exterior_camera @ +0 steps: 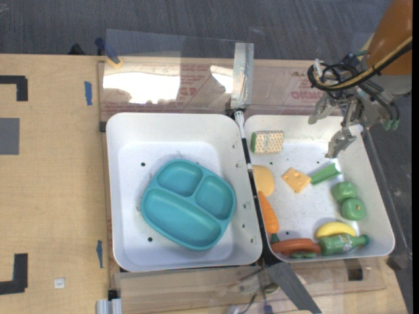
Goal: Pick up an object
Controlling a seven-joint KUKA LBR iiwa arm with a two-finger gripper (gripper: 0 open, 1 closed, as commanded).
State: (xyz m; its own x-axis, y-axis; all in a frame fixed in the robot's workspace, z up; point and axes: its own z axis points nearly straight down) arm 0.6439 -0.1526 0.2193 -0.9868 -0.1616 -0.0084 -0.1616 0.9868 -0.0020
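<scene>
arm [393, 31] reaching in from 2 o'clock | jaws [342, 131] hovering over right bin [383, 208], gripping nothing, open or closed not discernible | green stick [324, 173] lying just below, at 6 o'clock of them | teal plate [188, 203] sitting in left bin [124, 175]

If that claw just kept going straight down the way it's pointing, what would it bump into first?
Probably the green stick-shaped toy in the right bin. The gripper hangs just above and behind it, pointing down. Depth is hard to judge from this slanted view, so it might instead touch bare bin floor beside the toy.
</scene>
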